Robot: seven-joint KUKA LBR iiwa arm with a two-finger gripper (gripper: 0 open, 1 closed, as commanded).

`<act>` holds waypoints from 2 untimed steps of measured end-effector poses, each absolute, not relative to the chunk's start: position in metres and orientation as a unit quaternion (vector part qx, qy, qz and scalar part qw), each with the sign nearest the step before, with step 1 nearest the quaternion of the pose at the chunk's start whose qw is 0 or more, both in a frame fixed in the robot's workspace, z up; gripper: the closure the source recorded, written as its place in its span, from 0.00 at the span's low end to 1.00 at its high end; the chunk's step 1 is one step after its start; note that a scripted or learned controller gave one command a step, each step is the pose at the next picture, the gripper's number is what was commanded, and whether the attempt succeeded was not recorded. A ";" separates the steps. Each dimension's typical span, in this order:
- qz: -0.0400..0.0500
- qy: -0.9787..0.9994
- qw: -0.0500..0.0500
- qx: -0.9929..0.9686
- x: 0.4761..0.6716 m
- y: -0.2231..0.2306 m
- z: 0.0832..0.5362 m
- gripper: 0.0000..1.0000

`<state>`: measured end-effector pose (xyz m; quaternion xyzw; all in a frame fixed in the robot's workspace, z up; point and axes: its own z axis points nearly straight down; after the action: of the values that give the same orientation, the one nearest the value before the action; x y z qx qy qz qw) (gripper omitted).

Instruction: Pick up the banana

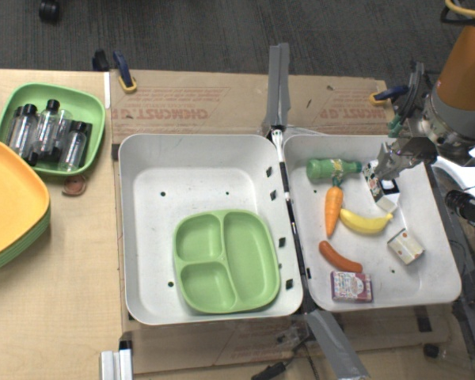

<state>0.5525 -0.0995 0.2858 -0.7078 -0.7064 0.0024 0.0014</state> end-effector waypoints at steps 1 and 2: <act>0.001 -0.760 0.001 -0.650 0.585 -0.056 0.242 1.00; 0.001 -0.842 0.001 -0.539 0.591 -0.017 0.202 1.00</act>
<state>0.5909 -0.0171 0.2024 -0.5395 -0.8420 0.0011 0.0014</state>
